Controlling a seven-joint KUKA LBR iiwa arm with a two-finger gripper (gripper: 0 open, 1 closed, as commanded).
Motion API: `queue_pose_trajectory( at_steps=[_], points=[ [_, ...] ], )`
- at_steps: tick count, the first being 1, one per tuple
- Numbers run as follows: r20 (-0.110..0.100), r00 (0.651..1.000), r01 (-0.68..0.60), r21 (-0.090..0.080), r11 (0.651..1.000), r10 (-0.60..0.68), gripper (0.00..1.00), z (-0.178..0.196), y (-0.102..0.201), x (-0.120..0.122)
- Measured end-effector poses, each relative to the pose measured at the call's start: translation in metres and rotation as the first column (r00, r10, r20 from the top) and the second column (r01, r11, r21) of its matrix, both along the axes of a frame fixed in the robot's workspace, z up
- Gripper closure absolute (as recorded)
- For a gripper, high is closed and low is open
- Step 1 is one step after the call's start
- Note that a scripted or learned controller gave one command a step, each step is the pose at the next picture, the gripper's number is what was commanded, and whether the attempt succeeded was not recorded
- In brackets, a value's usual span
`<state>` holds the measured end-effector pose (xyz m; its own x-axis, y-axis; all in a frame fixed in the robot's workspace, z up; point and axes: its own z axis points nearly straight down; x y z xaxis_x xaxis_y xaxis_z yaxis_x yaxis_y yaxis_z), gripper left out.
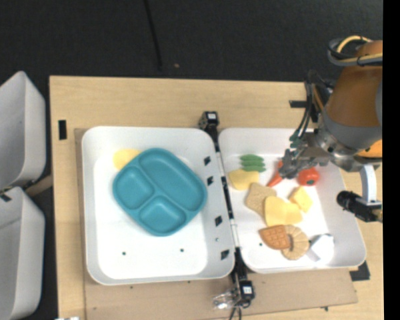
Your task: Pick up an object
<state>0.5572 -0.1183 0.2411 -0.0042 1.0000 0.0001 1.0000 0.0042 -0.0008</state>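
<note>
Hand (292,165) low in the right bin (347,245), beside an orange-red piece (309,176); opening impossible to tell.

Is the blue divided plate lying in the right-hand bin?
No. The blue plate lies in the left bin, covering part of a yellow item.

A teal divided tray (160,190) and a pale yellow piece (123,157) lie in the white left bin (100,259). The white right bin (347,249) holds green (252,162), orange-red (309,176), yellow (281,212) and tan (258,196) toy foods, plus a brown cross-hatched one (278,236). The bench (67,99) is light wood.
</note>
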Motion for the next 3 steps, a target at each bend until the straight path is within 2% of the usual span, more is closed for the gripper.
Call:
queue_pose_trajectory(
  at_steps=[1,2,3],
  points=[
    [-0.001,1.000,0.000,0.000,1.000,0.000,1.00,-0.011,0.044,-0.028],
    [0.004,1.000,0.000,-0.001,1.000,0.000,1.00,0.007,0.049,-0.029],
    [0.002,1.000,0.000,-0.001,1.000,0.000,1.00,-0.003,0.062,-0.036]
  ],
)
